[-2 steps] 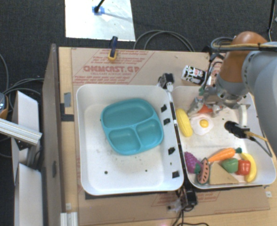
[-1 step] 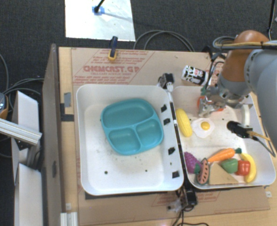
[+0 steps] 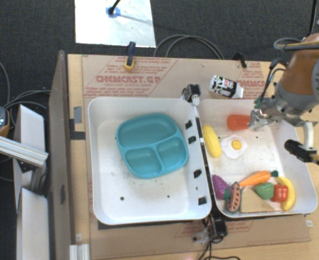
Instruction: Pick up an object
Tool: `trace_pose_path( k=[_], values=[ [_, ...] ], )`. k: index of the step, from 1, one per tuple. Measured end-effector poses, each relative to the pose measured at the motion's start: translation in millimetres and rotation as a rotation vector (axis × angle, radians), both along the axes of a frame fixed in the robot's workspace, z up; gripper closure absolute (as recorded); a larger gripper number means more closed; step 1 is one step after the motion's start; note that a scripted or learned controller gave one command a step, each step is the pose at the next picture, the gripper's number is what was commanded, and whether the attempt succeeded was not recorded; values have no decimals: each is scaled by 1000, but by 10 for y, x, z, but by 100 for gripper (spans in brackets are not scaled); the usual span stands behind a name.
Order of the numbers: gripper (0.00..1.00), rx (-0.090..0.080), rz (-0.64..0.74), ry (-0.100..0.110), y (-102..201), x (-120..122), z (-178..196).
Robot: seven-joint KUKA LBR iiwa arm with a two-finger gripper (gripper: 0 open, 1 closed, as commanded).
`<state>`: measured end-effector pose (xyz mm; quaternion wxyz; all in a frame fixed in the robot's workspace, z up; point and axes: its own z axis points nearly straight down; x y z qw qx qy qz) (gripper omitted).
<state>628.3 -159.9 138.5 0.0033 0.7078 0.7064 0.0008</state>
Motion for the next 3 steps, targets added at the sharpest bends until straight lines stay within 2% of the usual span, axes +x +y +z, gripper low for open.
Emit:
trace_pose_path(
  k=[1, 2, 3],
  values=[
    [0, 3, 4, 3, 32, 4, -30],
    [0, -1, 1, 24, 26, 398, -468],
    [100, 2, 0, 31, 18, 383, -342]
  ],
)
